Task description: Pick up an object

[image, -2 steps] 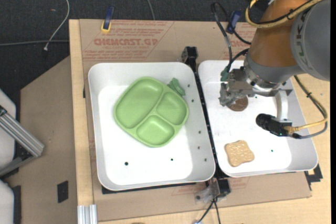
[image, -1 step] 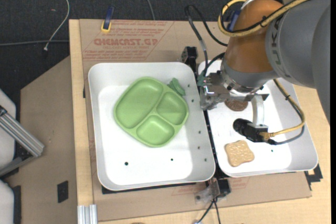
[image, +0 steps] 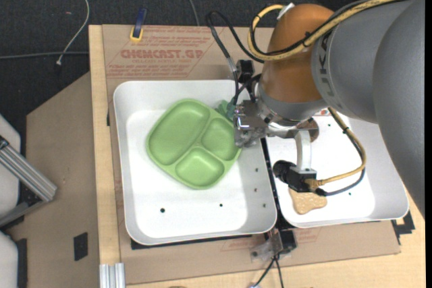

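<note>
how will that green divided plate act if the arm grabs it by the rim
The green divided plate looks like moulded plastic, so probably stiff and light. It is wide and shallow; held at one rim it would likely droop or swing. Its glossy surface may slip. It lies flat in the left bin, so rolling seems unlikely.

Two shallow white plastic bins sit side by side on one brown cardboard-covered bench [image: 169, 50]: the left bin [image: 135, 145] and the right bin [image: 378, 185]. The left holds one light-green, three-compartment plastic tray [image: 192, 141]. The right holds one tan, biscuit-shaped flat piece [image: 307, 202]. One grey robot arm with an orange band [image: 297, 44] reaches over them.
</note>
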Tool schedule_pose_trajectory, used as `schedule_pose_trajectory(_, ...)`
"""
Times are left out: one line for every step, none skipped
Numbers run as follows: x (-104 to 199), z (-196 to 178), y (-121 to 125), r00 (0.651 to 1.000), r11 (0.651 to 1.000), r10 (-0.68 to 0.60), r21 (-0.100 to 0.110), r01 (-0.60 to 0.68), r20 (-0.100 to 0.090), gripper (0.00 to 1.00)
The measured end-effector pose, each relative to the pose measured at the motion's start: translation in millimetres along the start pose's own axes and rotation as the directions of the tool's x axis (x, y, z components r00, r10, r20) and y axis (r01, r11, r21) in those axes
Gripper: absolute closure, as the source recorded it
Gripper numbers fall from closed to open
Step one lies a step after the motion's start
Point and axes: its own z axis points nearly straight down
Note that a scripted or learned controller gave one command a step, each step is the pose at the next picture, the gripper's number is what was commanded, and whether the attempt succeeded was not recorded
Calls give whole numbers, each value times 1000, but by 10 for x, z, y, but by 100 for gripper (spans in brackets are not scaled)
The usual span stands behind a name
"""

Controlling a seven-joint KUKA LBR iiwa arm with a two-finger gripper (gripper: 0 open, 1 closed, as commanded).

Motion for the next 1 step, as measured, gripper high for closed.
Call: schedule_pose_trajectory(-22, -1, 4, 1000, 1000, 4, -1, -4, 1, 0)
